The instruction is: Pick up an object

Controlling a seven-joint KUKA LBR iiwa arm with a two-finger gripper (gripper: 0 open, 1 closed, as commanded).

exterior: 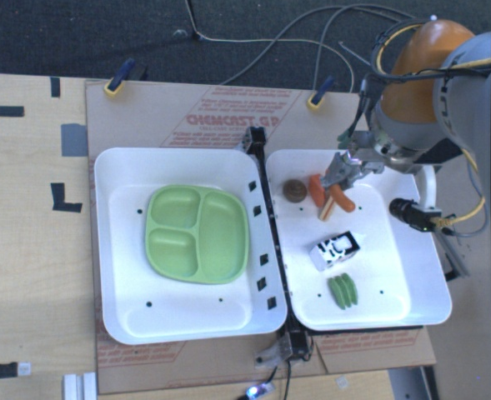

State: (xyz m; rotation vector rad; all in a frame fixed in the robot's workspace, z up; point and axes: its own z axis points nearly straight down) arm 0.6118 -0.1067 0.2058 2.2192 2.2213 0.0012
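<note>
since the gripper [343,173] hangs just above the orange pieces [328,197] near the far edge of the right bin [412,307], a good grasp means descending straight and centring on one piece, clear of the brown ball [294,191] beside them; the arm reaches in from the right, wrist bent downward, and whether the gripper is wide or narrow i cannot tell
</note>
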